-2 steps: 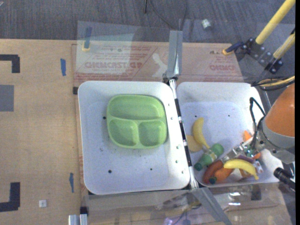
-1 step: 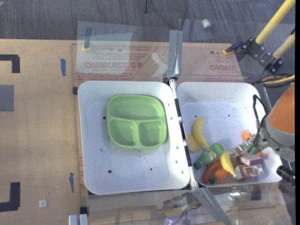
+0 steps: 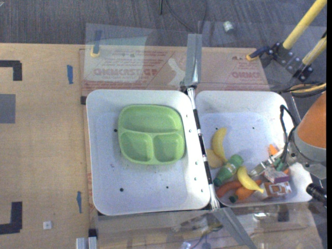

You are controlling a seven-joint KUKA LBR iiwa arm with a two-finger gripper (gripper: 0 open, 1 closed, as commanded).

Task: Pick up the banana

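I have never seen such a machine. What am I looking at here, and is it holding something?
This is one camera above a workbench, looking down at a slant. Two shallow white bins sit side by side. The left bin contains a green divided plate. The right bin contains toy food: two bananas, one alone and one lower in the pile, plus a green bottle and other small items. The grey and orange shape at the right is a robot arm. Its gripper reaches into the pile. I cannot tell whether it holds anything.

Grey arm [image 3: 311, 152] with an orange band; black cable looping beside it; metallic gripper [image 3: 267, 166].
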